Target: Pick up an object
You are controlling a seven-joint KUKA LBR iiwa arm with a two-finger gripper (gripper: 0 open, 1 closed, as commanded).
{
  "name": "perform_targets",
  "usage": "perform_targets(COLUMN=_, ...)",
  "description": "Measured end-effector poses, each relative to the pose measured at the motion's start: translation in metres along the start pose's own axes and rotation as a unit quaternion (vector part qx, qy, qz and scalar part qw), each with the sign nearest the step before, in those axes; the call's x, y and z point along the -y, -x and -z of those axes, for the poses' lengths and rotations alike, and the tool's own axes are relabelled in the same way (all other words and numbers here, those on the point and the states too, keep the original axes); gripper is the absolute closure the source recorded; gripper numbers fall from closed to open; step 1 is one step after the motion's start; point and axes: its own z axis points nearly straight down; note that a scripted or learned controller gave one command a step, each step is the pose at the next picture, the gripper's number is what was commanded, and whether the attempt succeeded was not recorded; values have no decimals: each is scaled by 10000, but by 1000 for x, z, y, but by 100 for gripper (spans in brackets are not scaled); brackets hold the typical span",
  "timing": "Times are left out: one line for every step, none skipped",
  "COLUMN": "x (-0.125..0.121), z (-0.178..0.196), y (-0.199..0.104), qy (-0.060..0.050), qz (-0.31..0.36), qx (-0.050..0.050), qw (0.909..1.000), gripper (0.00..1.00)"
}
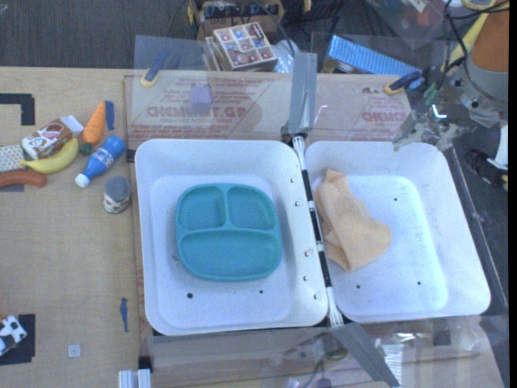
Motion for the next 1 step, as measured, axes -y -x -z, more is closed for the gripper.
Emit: perform_targets(x=100, z=-59, y=-25, qy=3, qz=623, qx=1, qw=9981, gripper=0)
